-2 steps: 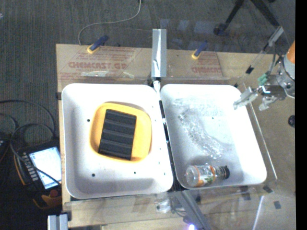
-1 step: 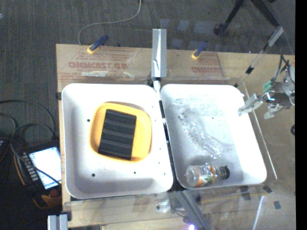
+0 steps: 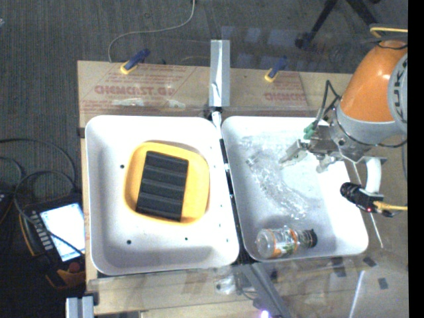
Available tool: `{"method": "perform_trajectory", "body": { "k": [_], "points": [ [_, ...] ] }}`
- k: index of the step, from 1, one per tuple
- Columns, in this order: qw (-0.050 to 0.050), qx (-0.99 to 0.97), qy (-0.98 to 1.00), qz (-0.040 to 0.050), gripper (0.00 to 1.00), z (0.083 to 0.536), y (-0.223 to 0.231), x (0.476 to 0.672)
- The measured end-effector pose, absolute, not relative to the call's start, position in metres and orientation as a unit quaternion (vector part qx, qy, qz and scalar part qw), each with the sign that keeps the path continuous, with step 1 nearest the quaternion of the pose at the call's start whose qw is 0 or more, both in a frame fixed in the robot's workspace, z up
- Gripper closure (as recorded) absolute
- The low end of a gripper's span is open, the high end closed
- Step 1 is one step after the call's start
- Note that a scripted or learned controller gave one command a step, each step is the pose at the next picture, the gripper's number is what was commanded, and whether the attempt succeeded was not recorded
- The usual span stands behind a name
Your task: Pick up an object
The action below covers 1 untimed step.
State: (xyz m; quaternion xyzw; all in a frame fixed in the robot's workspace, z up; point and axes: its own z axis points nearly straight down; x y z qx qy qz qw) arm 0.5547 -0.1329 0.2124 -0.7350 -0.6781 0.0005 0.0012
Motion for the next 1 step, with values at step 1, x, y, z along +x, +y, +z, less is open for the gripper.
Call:
{"method": "perform_trajectory", "body": {
  "k": [1],
  "points": [
    [-0.007,-0.668,-0.744,-0.0042,0.00,0.0930,-0.1770,0.5230]
  ]
}}
